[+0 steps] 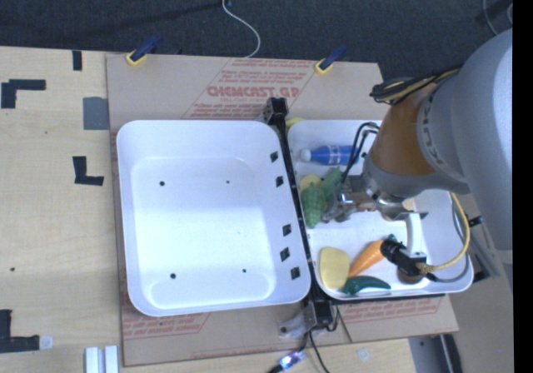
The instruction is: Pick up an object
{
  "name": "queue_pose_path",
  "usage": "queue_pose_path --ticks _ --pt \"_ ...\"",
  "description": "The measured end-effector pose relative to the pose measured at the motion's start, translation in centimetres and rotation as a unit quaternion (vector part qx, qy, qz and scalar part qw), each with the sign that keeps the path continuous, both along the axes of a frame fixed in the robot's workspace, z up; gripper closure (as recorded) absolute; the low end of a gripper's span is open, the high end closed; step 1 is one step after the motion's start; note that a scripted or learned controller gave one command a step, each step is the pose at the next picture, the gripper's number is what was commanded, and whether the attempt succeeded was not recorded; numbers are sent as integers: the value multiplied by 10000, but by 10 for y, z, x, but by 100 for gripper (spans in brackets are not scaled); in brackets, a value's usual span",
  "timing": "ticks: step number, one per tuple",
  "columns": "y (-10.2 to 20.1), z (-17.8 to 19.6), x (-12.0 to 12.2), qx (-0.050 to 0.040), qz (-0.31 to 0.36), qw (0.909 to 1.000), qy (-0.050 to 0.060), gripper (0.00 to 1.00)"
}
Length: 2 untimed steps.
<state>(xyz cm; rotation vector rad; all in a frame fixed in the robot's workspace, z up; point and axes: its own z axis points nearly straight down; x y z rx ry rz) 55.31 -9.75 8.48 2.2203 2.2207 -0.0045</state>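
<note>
My gripper (340,203) reaches down into the right bin (441,284), hovering at a green soft object (317,201) near the bin's left wall. Whether anything sits between its parts is hidden by the wrist. A blue bottle (329,154) lies at the bin's far side. A pale yellow object (333,266), an orange carrot-like piece (367,256) and a dark green object (366,285) lie at the near side. A small yellow-green item (309,181) sits just behind the green one.
The left bin (133,196) stands beside the right one, with a black divider (287,196) between them. Both rest on a cardboard sheet (241,88). The arm's grey body and orange band (400,134) cover the right bin's far right part.
</note>
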Motion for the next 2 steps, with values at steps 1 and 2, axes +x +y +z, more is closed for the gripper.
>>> queue_pose_path --ticks 1,2 --pt "4 0 -59 15 -9 10000 3 100" --pt "11 107 36 0 31 10000 -85 100"
